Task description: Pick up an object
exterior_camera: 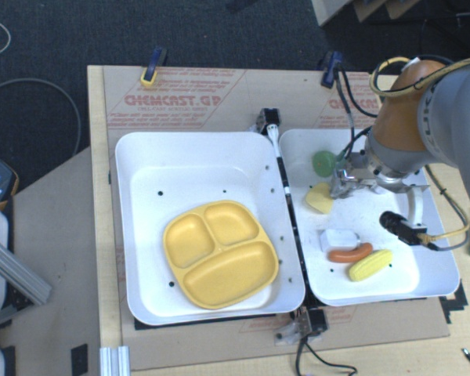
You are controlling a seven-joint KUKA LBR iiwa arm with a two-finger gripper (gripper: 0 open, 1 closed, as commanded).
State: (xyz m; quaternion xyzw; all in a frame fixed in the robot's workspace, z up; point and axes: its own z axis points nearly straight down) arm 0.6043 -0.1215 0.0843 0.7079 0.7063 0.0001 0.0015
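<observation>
The right bin (pixel 435 276) holds a green round piece (pixel 323 162), a pale yellow wedge (pixel 319 200), a small white block (pixel 338 237), an orange-red sausage (pixel 350 251) and a yellow corn cob (pixel 370 265). My gripper (pixel 346 180) hangs low over the bin's far left part, just right of the wedge and below the green piece. The wrist body hides its fingertips. The grey arm with its orange band (pixel 403 112) comes in from the right above it.
The left bin (pixel 141 163) holds a yellow three-compartment tray (pixel 219 253). A black clamp (pixel 269 120) sits where the two bins meet at the back. Cables (pixel 423 237) trail from the wrist over the right bin's right side.
</observation>
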